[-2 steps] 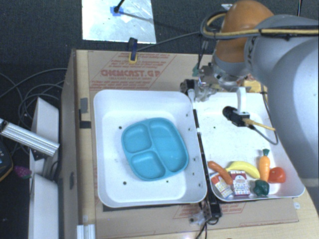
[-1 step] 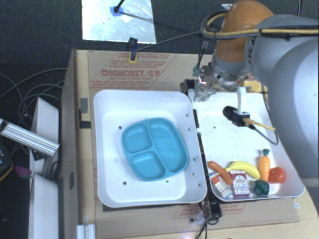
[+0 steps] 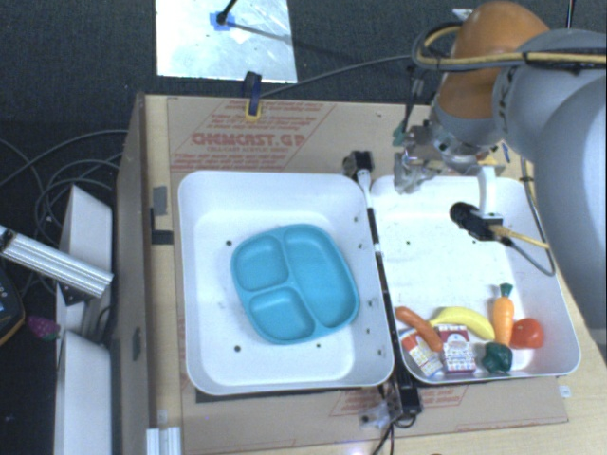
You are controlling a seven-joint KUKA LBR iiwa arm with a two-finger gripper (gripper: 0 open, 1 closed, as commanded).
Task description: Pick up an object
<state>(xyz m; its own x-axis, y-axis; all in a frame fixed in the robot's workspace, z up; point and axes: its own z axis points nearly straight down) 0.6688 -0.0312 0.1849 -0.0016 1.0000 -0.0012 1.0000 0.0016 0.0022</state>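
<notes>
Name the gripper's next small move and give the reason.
Probably travel toward the near edge of the right white bin. The gripper sits at that bin's far left corner, while the yellow toy banana and orange toy carrot lie clustered at its near end.

The claw (image 3: pixel 410 173) hangs over the far left corner of the right bin (image 3: pixel 427 245). A blue divided plate (image 3: pixel 294 281) lies in the left bin (image 3: pixel 213 216). Toy food is grouped at the right bin's near edge: a banana (image 3: pixel 462 320), two carrots (image 3: pixel 503 313), a tomato (image 3: pixel 526 333) and a small carton (image 3: pixel 458 353).
</notes>
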